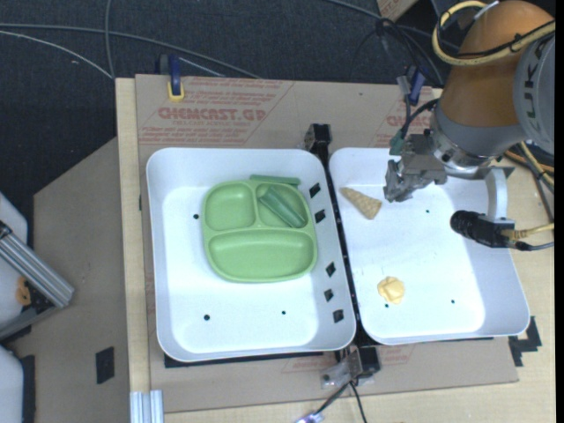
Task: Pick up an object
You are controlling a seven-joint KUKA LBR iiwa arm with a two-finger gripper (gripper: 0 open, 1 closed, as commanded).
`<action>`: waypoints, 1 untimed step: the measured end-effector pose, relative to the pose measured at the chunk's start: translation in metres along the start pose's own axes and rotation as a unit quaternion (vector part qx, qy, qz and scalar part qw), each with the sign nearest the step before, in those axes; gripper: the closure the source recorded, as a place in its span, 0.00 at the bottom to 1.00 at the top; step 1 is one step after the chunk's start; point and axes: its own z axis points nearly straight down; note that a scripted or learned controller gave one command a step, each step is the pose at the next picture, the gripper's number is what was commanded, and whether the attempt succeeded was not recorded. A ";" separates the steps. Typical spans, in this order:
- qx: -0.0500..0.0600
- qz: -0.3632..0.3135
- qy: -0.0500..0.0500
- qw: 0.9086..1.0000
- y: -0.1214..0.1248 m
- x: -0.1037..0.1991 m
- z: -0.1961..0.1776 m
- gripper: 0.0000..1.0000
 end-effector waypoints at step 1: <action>-0.001 -0.001 0.000 1.000 -0.004 0.055 -0.002 1.00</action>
